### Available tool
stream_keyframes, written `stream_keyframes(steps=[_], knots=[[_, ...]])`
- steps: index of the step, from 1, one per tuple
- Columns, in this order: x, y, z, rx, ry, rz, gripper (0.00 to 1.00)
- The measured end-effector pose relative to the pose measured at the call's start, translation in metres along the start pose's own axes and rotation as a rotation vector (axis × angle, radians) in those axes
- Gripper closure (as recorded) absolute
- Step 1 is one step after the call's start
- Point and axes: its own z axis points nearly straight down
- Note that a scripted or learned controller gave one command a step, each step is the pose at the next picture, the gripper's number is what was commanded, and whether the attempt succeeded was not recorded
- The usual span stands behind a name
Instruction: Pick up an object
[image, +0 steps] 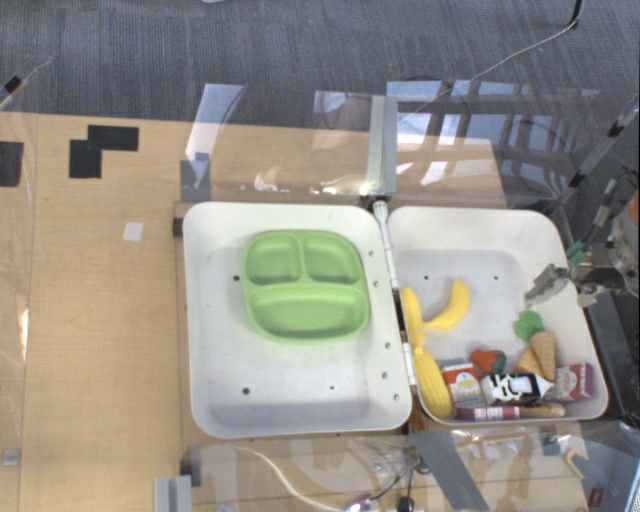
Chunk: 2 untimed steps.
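My gripper (568, 289) hangs at the right rim of the right bin (470, 225), open, with nothing between its fingers. Below and left of it lie a small green toy (528, 323) and an orange cone (543, 351). A yellow banana (451, 305) lies mid-bin. An ear of corn (430, 381) and a second long yellow piece (411, 316) rest along the left wall. At the front edge are a red fruit (487, 360), a small can (462, 383), a black-and-white toy (512, 387), a pink carton (576, 380) and a pink stick (490, 411).
In the left bin (215, 330) sits a green divided plate (305, 285). A metal divider (385, 260) runs between the bins. Clear plastic panels (450, 130) stand behind them. The far half of the right bin's floor is bare.
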Motion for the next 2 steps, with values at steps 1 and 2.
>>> stream_keyframes(steps=[1, 2], knots=[[0.0006, 0.0020, -0.0114, -0.006, -0.001, -0.004, 1.00], [0.0006, 0.0020, -0.0114, -0.006, -0.001, -0.003, 0.00]])
